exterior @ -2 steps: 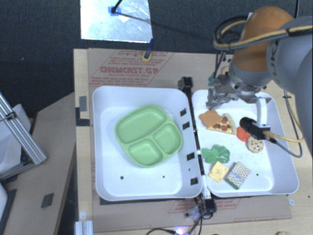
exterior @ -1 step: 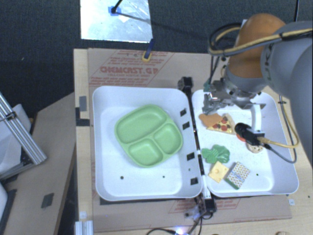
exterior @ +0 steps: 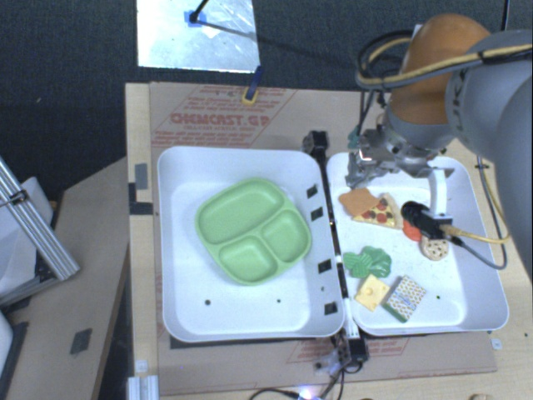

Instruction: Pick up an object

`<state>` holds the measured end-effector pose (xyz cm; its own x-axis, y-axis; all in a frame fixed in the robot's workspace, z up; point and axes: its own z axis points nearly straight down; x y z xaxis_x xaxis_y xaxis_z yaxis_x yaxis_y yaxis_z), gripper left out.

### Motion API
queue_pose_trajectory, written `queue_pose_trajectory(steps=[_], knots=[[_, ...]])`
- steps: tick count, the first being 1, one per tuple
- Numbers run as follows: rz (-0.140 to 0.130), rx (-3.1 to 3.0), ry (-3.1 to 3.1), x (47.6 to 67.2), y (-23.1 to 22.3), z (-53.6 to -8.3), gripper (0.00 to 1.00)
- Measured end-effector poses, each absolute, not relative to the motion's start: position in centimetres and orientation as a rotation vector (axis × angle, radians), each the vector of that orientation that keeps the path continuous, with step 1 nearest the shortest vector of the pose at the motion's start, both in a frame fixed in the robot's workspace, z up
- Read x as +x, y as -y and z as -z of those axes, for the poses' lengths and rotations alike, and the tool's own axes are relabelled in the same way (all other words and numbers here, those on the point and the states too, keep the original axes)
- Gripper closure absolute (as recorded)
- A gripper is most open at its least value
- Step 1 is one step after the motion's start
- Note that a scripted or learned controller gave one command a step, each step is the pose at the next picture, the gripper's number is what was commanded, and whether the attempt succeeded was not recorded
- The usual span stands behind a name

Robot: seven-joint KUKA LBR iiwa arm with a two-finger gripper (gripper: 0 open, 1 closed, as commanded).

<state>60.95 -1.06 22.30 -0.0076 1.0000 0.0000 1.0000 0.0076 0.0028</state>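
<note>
Hand point(exterior: 364, 173) above pizza slice point(exterior: 371, 207) (right bin point(exterior: 479, 294)); grip apparently unclear, cannot tell

One fixed camera looks down at a slant on both white bins point(exterior: 166, 248) from above.

You see the gripper point(exterior: 366, 172) low over the right bin's point(exterior: 479, 307) back left corner, just behind a pizza slice point(exterior: 371, 207). A cookie point(exterior: 433, 247) lies beside it; broccoli point(exterior: 370, 262), cheese point(exterior: 372, 292) and a patterned block point(exterior: 404, 297) lie toward the front edge. The left bin point(exterior: 179, 223) holds a green divided plate point(exterior: 252, 229).
</note>
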Motion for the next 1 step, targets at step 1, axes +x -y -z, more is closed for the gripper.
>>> queue_pose_trajectory(steps=[1], knots=[[-0.002, 2.213, -2.229, 59.93, 0.84, -23.21, 1.00]])
